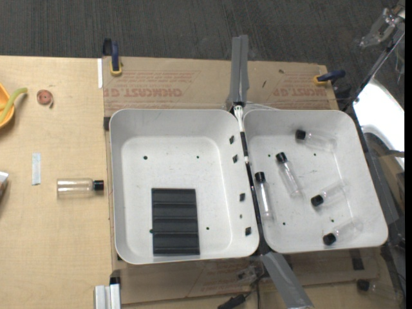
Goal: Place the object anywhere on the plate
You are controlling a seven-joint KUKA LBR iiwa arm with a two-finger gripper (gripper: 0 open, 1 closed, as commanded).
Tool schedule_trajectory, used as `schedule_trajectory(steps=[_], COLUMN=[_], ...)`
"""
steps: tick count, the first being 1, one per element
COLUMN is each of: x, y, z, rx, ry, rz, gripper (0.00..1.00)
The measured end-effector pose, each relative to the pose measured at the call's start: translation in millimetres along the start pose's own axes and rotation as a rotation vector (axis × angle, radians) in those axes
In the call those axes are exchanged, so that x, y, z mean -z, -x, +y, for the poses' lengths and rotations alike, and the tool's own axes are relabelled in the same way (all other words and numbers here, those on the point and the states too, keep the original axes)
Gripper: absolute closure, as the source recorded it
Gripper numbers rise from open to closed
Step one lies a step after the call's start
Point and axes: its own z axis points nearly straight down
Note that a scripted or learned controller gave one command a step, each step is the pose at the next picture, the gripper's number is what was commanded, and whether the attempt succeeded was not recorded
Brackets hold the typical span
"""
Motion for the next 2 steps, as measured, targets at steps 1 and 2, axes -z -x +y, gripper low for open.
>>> schedule_trajectory(steps=[1, 2], x=[0.7, 0.2], y=[50.2, -17.9], z=[-8.0, -17.9], rx=[-0.199, -0.485], ry=[-0.001, -0.001], rz=[0.000, 0.000], gripper=[0.00, 0.00])
